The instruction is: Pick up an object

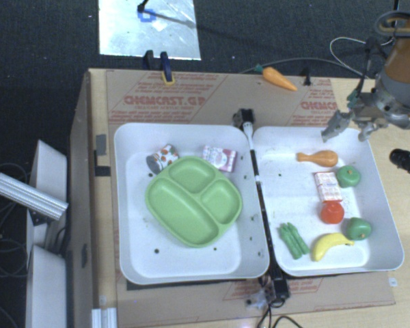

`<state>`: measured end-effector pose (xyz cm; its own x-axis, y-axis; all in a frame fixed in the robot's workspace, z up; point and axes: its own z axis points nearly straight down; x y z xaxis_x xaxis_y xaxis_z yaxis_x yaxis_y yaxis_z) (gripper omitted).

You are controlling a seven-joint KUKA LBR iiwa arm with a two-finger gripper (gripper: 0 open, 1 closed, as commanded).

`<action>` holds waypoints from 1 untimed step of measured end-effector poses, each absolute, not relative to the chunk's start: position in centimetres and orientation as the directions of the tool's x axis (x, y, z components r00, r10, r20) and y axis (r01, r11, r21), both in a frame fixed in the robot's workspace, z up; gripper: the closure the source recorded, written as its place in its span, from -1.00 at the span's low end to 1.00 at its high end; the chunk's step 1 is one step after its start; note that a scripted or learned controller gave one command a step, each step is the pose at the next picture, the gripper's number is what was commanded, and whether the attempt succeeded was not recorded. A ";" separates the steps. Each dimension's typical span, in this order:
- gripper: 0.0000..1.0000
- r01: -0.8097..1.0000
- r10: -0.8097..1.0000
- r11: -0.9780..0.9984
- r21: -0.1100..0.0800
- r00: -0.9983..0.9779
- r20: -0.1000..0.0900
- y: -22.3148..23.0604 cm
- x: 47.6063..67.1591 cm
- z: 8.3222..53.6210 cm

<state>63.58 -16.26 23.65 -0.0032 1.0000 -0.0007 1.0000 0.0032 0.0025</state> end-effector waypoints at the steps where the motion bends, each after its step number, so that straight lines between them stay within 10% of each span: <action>1: -1.00 1.000 1.000 0.001 0.002 -0.001 -0.001 -19.0 64.8 8.4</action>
